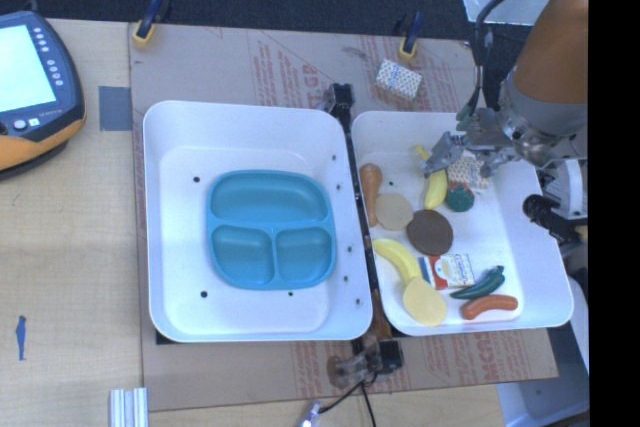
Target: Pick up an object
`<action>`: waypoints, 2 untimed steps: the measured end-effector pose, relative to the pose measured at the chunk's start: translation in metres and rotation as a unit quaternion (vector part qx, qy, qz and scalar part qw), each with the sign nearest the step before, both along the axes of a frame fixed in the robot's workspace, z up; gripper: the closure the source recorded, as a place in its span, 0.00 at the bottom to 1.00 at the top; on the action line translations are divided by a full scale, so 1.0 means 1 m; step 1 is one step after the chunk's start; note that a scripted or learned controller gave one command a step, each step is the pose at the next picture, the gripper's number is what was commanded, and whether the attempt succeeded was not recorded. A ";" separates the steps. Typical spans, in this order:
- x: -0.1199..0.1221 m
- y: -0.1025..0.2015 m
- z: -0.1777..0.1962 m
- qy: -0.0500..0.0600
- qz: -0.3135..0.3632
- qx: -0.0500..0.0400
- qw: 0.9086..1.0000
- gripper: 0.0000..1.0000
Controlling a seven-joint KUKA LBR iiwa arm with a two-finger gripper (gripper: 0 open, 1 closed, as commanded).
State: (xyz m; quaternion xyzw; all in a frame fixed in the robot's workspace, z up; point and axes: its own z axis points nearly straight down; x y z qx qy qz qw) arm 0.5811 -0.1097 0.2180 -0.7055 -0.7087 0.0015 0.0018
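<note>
My gripper (462,153) hangs over the far part of the right bin (535,260), on the grey arm with its orange band (555,40). Just below it lie a short yellow banana piece (435,188), a speckled block (461,172) and a small teal object (459,200). Further forward in the bin are a brown sausage shape (371,183), a tan disc (394,211), a dark brown disc (430,232), a yellow banana (397,258), a yellow disc (424,303), a white and red packet (453,269), a green pepper (482,282) and a red-orange sausage (490,306).
The left bin (170,215) holds a blue three-compartment plate (270,227). A speckled cube (398,79) lies on the bench behind the bins. A tablet pendant (30,85) sits at the far left. Blue and yellow clamps (148,20) grip the board's back edge.
</note>
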 end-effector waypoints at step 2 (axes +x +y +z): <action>0.060 -0.025 -0.122 -0.004 0.001 -0.002 1.000 0.00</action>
